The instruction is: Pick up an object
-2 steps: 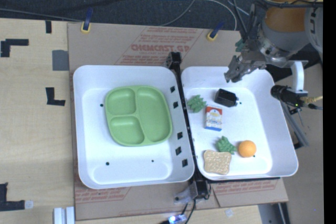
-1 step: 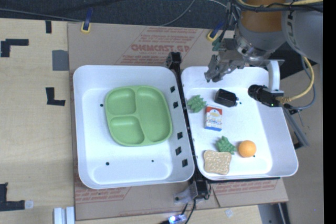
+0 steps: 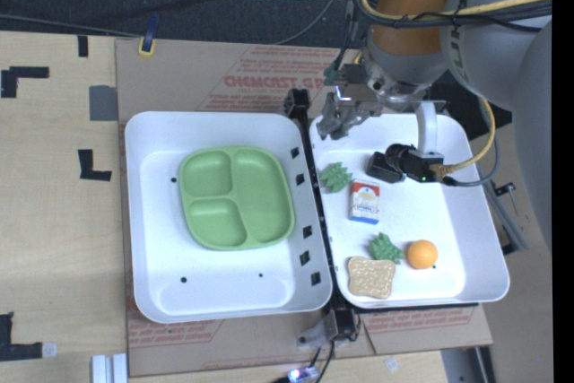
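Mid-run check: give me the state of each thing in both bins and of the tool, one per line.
Tool: above right bin's far left corner, nothing visibly held.
Green divided plate: flat in left bin.
Small carton: lying flat.
Orange ball: resting loose.
Cracker: flat, touching a green leafy piece.
Second leafy piece: lying alone.

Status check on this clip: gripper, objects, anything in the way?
Gripper above right bin's far-left corner, nothing seen between fingers. Green leafy piece nearest, untouched. Small carton just beyond.

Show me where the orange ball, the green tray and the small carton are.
orange ball (image 3: 421,254), camera view, its middle
green tray (image 3: 237,197), camera view, centre divider
small carton (image 3: 365,202), camera view, its front face
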Action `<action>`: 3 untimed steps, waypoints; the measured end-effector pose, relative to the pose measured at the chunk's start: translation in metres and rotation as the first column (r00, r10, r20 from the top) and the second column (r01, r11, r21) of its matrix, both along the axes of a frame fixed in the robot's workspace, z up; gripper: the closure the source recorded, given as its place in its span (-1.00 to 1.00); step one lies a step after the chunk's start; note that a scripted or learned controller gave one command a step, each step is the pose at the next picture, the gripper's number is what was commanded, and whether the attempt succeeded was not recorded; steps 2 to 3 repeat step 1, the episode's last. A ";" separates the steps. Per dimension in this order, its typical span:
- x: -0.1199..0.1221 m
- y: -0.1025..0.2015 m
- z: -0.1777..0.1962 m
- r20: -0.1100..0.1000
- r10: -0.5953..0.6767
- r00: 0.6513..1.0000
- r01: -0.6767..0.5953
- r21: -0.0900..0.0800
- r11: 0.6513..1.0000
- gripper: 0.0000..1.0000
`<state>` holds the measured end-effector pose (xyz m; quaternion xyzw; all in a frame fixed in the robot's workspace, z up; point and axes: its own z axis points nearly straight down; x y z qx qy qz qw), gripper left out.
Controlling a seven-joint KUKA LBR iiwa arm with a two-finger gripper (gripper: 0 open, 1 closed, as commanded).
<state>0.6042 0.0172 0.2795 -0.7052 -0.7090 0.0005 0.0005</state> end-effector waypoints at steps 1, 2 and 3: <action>0.001 0.047 -0.007 -0.001 0.000 1.000 0.000 0.000 1.000 1.00; 0.001 0.047 -0.007 -0.001 0.000 1.000 0.000 0.000 1.000 1.00; 0.001 0.047 -0.007 -0.001 0.000 1.000 0.000 0.000 1.000 1.00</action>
